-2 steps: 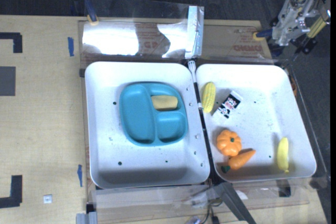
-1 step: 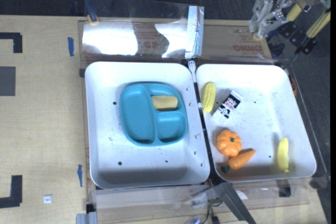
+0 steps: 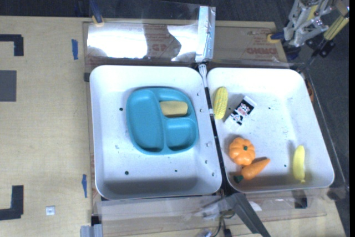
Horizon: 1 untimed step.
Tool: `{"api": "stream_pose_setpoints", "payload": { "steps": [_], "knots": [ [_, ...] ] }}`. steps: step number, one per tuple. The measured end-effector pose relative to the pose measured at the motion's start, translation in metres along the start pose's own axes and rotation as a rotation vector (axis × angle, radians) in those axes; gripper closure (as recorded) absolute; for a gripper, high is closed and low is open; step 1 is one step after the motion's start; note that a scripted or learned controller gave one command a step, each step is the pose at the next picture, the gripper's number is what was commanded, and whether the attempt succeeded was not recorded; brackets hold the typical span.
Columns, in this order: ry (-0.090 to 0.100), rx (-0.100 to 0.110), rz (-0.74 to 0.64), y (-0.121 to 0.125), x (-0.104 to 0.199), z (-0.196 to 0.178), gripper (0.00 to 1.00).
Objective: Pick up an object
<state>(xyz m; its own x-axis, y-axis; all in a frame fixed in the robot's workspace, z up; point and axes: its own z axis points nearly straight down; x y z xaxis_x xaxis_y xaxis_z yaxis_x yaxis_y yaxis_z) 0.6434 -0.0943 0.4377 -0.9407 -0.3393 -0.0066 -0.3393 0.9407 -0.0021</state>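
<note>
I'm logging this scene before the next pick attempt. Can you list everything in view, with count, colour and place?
bins: 2, white, side by side on the bench
divided plate: 1, blue, middle of the left bin
sponge-like block: 1, yellow, in the plate's upper right compartment
corn cob: 1, yellow, right bin, upper left, by the dividing wall
small card: 1, black and white, right bin, just right of the corn cob
pumpkin: 1, orange, right bin, lower left
carrot: 1, orange, right bin, just below the pumpkin
banana: 1, yellow, right bin, lower right
gripper: 1, metallic, beyond the right bin's upper right corner, above no item
</note>
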Motion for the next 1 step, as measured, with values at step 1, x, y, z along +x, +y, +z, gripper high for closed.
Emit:
{"api": "stream_pose_setpoints", "payload": {
  "steps": [1],
  "knots": [
    [0.001,-0.002,-0.332,0.0011,0.0082,0.0002,1.00]
  ]
}}
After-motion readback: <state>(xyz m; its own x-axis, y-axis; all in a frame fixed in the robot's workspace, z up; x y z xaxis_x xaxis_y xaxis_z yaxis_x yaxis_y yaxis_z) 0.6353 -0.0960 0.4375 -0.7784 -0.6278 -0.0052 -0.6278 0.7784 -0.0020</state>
